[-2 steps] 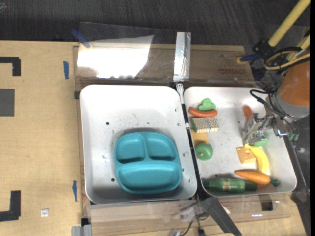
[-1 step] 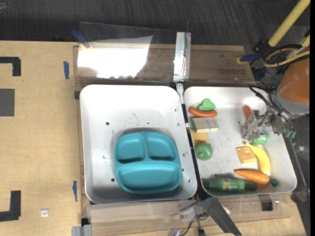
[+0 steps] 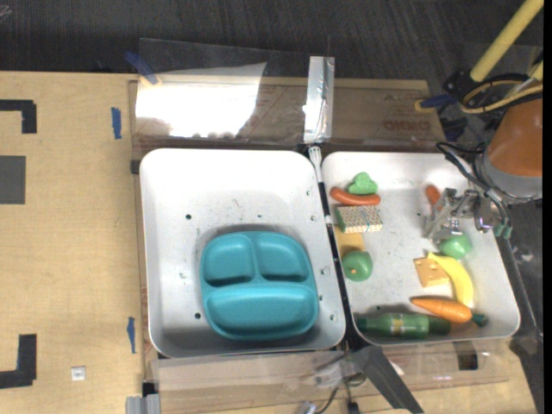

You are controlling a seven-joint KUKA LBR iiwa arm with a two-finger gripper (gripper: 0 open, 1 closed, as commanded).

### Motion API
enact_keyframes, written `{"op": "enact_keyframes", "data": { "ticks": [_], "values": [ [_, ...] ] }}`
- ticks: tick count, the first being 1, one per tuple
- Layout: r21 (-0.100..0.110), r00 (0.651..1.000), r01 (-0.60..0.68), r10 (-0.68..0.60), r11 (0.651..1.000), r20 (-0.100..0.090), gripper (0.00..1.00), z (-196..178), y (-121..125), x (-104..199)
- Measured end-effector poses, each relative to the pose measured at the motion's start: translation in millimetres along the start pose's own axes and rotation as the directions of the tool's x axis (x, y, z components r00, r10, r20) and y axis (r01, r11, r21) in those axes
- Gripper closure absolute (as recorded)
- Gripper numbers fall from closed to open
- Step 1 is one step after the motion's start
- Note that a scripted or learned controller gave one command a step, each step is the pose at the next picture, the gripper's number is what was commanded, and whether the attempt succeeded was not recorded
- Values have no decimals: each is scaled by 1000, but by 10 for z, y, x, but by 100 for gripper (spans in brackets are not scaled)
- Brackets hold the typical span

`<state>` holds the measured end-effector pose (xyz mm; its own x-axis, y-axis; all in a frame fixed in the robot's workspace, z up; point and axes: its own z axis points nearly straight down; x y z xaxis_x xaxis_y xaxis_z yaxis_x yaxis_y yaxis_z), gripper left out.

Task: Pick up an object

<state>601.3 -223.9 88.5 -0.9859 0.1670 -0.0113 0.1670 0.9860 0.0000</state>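
With its state impossible to tell, the gripper [image 3: 450,222] crowds a green ball [image 3: 457,247] and banana [image 3: 458,279], so it may knock them aside.

No text can be read

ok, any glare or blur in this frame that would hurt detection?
Camera view: strong glare on the clear plastic sheet behind the left white bin washes out that patch; soft shadow pools beneath the teal divided plate; the gripper and the small green item by it look soft and cluttered in the right white bin, edges hard to separate.
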Motion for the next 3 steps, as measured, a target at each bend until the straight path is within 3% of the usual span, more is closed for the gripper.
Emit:
{"op": "enact_keyframes", "data": {
  "ticks": [1,2,3],
  "values": [
    [0,998,-71,71,998,-2,0,-9,37,351],
    [0,985,-171,171,985,1,0,-1,428,-142],
    [0,985,-169,169,986,11,100,-130,432,-169]
  ]
}}
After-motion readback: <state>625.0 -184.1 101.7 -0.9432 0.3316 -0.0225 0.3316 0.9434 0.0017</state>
